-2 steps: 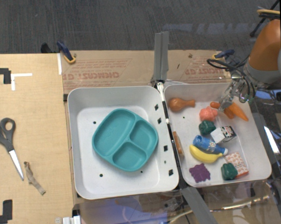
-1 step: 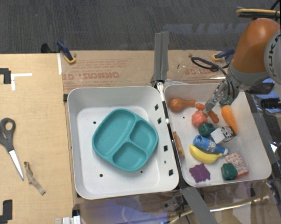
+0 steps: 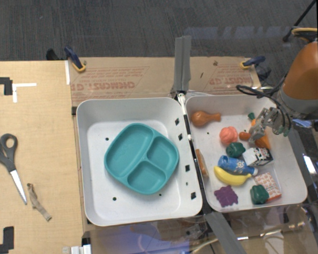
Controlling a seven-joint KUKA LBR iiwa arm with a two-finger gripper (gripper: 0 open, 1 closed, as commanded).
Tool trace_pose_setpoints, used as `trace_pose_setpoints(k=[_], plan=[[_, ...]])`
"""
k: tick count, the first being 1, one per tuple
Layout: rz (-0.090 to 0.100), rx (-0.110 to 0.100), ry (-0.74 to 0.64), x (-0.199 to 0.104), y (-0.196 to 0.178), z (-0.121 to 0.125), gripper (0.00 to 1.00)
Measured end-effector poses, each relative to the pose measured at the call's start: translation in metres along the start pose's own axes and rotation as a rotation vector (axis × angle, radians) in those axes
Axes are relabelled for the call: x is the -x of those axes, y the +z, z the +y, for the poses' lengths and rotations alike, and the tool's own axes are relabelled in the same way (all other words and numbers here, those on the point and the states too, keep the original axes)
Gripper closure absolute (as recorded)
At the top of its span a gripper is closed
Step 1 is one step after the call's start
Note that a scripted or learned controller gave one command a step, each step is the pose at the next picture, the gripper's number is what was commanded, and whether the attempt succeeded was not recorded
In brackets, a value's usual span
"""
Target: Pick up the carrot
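Fingers of the gripper hang over the right bin; whether they are open or closed cannot be told. An orange carrot lies just beneath them, long axis running left to right, beside a green toy.

Both white bins look like smooth, faintly glossy plastic. The teal divided plate in the left one is matt plastic. Toy foods on the right, such as the yellow banana, seem glossy plastic. Far cardboard is matt brown; the bench at left resembles pale wood.
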State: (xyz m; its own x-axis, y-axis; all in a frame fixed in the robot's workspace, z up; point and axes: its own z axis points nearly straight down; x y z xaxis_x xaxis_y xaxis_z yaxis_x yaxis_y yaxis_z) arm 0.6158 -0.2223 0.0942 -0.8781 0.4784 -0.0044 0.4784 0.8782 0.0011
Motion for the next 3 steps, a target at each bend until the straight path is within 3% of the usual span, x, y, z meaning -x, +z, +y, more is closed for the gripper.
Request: trace_pose_setpoints(k=[1,2,3], plan=[[0.0,-0.001,0.309,-0.011,-0.118,0.073,1.0],[-0.022,0.003,-0.364,-0.024,-0.036,0.064,1.0],[0.001,0.001,-0.211,-0.071,-0.115,0.057,1.0]])
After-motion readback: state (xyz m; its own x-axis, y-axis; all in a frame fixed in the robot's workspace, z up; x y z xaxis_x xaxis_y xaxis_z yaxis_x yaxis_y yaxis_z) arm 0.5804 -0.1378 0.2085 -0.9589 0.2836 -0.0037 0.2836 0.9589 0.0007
